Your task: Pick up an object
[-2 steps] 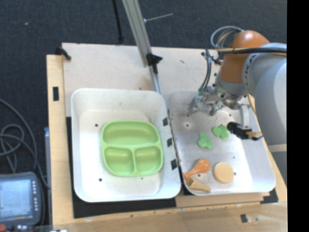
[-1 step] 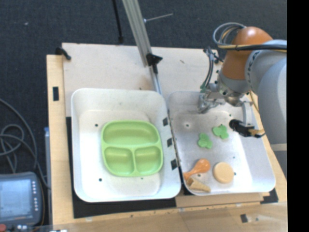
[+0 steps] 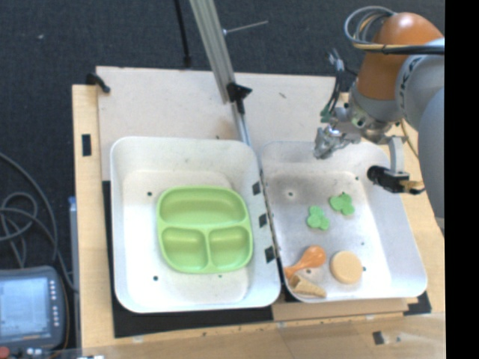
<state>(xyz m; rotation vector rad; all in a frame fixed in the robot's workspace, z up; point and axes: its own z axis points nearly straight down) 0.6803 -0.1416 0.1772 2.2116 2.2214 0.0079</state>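
— Looking down at the right bin (image 3: 389, 264), what do you make out?

— Five small things. Two green leafy pieces, one (image 3: 317, 218) just beside the other (image 3: 343, 204), lie near the middle. Along the near edge there is an orange spoon-like toy (image 3: 307, 259), its long axis running from a round head at upper right down to its handle at lower left. A tan cone (image 3: 308, 284) lies close under it, with its long axis running left to right. A round tan biscuit (image 3: 346, 267) sits to the right of both.

— And the arm?

— The gripper (image 3: 326, 145) hangs over the far edge of that bin, well apart from all five things. It's too small and dark for me to tell how its jaws stand. Nothing shows between them.

— The other bin?

— The left bin (image 3: 135, 170) holds one green divided plate (image 3: 203, 228) with three compartments.

— The surroundings?

— Two white bins side by side on a pale wooden bench (image 3: 150, 96). One metal pole (image 3: 217, 47) slants up from behind. Dark carpet (image 3: 45, 43) surrounds it, with cables and a screen (image 3: 26, 305) at the lower left.
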